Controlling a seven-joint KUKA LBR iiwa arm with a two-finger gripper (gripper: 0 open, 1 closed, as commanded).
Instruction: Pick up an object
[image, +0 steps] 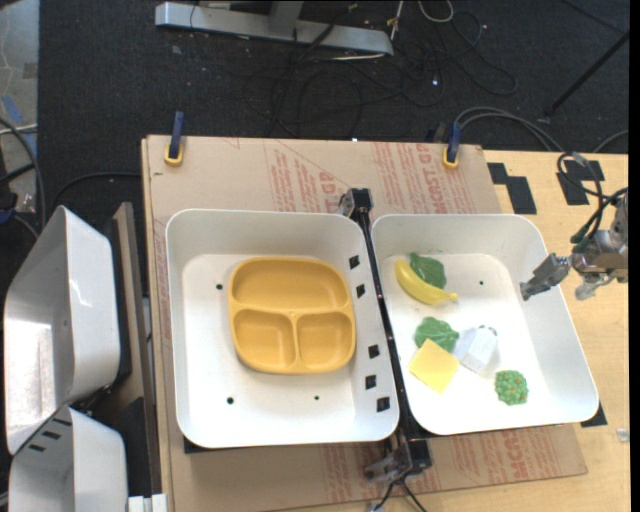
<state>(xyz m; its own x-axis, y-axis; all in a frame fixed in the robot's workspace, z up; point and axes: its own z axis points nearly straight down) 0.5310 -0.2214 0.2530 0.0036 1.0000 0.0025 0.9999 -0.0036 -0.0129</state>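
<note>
While the pincer (562, 276) waits at the right rim of the right bin (520, 232), it holds nothing, and I cannot tell how wide it is open. A yellow banana (422, 288), green bits, a yellow block (433, 366) and a white lump (477, 348) lie together in that bin, easy to reach. A yellow tray (292, 314) sits in the left bin (200, 240).

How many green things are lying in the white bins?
3, all in the right bin: one green piece behind the banana, one beside the yellow block, one near the front corner. More could be hidden underneath.
</note>
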